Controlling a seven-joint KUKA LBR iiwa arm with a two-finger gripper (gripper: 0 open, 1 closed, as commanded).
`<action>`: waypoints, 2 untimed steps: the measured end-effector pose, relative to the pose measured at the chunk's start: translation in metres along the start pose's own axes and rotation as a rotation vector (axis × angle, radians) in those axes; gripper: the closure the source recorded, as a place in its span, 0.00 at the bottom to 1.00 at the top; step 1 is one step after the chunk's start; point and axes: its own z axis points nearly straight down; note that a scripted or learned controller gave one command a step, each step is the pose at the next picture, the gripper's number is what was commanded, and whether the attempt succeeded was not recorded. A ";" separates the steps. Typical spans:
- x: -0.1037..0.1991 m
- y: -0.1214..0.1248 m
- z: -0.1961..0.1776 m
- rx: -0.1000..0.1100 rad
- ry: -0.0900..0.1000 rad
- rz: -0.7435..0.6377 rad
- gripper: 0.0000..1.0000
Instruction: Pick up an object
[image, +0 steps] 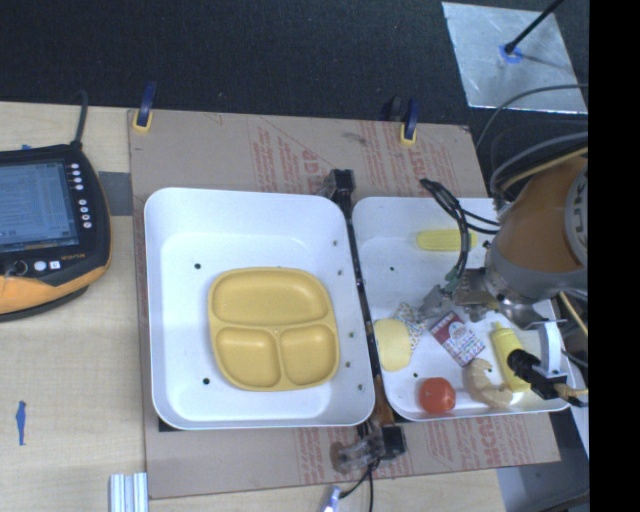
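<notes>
Your claw (440, 300) hangs low in the right bin (400, 215), at centre right of the frame; you cannot tell its state here. Nearest it lies a small red-and-white packet (458, 338), probably light, flat and slippery, so take it by an edge. Crowding it are a pale yellow block (392, 343), a red ball (436, 396) and a yellow bottle (508, 350). The left bin (170, 300) holds a divided yellow tray (272, 327).

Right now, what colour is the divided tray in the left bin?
Pale yellow, all three compartments alike. The divided tray shows best in the camera view.
</notes>
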 end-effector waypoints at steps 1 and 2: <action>0.003 0.075 0.014 -0.002 0.002 0.004 0.00; -0.007 0.122 0.014 0.001 0.002 0.004 0.00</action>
